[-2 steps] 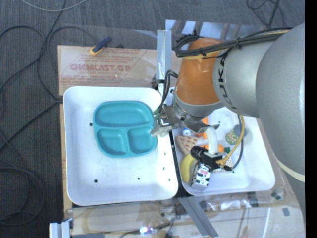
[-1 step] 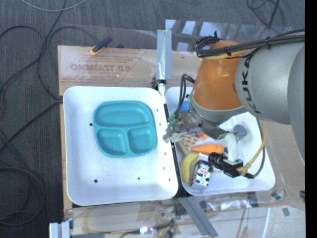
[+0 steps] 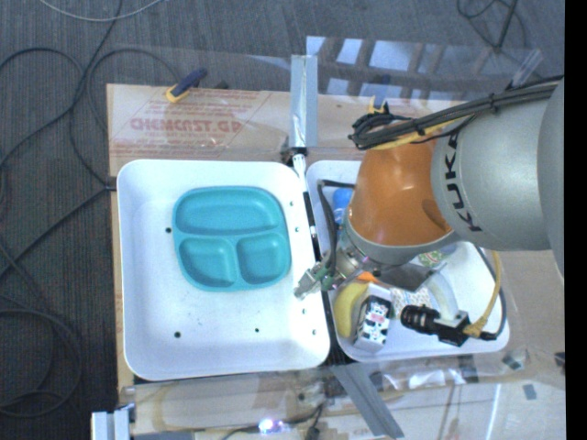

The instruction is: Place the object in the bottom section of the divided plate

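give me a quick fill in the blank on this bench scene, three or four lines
1. The divided plate is coloured ____.
2. The plate lies in the ____ white bin of the camera view.
3. The plate has ____ sections.
4. The band on the arm above the right bin is coloured ____.

Missing words: teal; left; three; orange

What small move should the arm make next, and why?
Probably finish securing an object in the right bin. The arm's wrist hangs low over that bin's clutter near a yellow item, while the teal divided plate in the left bin has nothing in its sections.
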Available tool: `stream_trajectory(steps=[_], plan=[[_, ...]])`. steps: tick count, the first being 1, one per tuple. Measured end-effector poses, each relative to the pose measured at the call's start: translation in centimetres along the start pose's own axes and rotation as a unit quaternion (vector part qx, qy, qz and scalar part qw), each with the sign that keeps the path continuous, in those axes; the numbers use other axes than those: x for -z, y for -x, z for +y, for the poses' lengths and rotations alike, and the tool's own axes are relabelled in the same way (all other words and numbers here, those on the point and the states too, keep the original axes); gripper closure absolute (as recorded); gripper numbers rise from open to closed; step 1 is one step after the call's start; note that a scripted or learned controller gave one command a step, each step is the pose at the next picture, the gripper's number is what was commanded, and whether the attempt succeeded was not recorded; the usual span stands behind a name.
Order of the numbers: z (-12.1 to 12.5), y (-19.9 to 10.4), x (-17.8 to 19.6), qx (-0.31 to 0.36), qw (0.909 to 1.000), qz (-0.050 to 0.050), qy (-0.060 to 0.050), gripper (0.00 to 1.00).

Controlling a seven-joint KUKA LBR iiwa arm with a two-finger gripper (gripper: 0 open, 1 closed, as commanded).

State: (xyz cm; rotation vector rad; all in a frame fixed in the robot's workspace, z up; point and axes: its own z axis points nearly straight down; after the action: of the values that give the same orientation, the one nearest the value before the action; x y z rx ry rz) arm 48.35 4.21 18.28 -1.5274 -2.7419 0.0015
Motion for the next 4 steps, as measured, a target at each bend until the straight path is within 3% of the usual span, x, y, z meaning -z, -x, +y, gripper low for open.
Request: stream_trajectory(steps=[1, 2, 3, 4], plan=[[0.8, -1.4, 0.0, 0.116, 0.9933, 0.0, 0.0, 1.0], [3.9, -6.4, -3.5, 0.187, 0.9824, 0.0, -0.001, 1.0], [5.3, -8.0, -9.3, 0.192, 0.9814, -0.003, 0.004, 1.0], [6.5, -1.0, 0.1, 0.362, 0.9321, -0.002, 0.001, 1.0]])
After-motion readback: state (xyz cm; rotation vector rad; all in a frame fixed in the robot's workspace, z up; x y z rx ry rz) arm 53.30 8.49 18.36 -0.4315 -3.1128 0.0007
